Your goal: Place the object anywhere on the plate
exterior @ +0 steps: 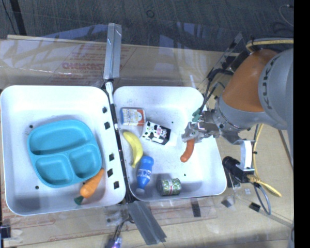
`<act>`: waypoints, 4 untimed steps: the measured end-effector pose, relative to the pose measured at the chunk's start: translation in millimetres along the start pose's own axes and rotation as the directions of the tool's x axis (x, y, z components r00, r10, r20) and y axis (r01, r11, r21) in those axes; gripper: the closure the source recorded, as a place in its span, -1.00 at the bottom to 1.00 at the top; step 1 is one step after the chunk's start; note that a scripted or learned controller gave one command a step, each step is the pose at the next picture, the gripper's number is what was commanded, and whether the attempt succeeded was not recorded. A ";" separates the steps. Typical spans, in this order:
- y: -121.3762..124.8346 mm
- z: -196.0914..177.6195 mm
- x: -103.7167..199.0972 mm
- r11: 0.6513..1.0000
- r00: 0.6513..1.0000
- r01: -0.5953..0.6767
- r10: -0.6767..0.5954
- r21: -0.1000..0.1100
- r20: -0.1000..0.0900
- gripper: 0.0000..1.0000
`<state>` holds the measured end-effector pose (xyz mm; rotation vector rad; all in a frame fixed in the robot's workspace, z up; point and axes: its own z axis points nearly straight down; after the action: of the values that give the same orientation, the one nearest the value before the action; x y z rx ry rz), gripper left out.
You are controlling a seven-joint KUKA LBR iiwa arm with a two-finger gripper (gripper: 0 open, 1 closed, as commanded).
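The pincer (pixel 192 136) hangs over the right side of the right bin (pixel 209 182), with an orange sausage-shaped object (pixel 187 151) directly below its tip, top end at the fingers; whether it is actually clamped cannot be told from this angle. Left of the pincer lies a black-and-white patterned carton (pixel 156 132), and further left a small red-and-white box (pixel 132 117). Down and left of the pincer are a banana (pixel 134 147) and a blue bottle (pixel 143 172); a green can (pixel 169 186) lies below the pincer, near the bin's front wall. Well to the left, in the left bin (pixel 13 138), sits the blue divided plate (pixel 65 152) (three compartments), with a carrot (pixel 91 185) touching its lower right edge. Both bins rest on the worktop (pixel 46 56).
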<state>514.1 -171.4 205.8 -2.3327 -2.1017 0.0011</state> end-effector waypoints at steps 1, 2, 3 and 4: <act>-5.2 -27.3 65.2 0.999 0.999 0.052 -0.052 -0.001 0.000 1.00; -4.9 -30.3 130.2 0.989 0.989 0.148 -0.148 0.001 0.000 1.00; -11.6 -39.7 228.2 0.959 0.959 0.282 -0.282 0.001 0.001 1.00; 7.3 12.3 298.3 0.856 0.856 0.518 -0.518 0.006 0.000 1.00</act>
<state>552.3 124.5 193.7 -1.6804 -2.6485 0.0079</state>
